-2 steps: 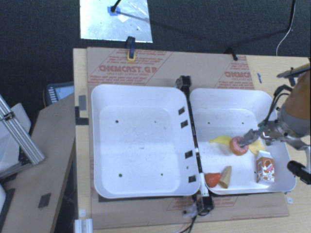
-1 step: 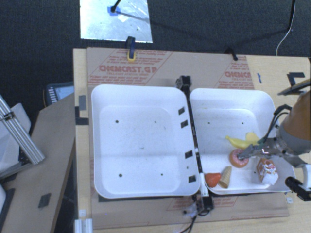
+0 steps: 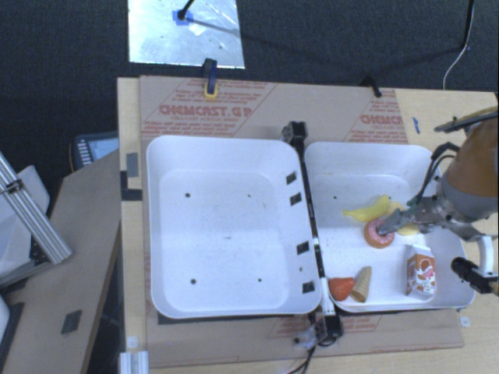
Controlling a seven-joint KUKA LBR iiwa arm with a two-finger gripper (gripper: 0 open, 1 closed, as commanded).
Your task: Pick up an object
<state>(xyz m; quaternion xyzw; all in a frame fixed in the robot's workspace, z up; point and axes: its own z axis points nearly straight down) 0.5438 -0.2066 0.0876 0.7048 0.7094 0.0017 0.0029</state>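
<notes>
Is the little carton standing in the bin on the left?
No, the carton stands in the right bin, near its front corner, along with the donut and the banana.

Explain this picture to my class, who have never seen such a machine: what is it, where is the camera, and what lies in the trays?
One camera is fixed above a bench, looking down at a slant. Two shallow white bins sit side by side: the left bin and the right bin. The grey and orange shape at the right is a robot arm, moved by a program. Its hand reaches into the right bin, down by a pink doughnut-shaped ring and a yellow banana. Whether it grips anything cannot be told here. Nearer the front lie a red piece, a tan cone and a small carton.
</notes>
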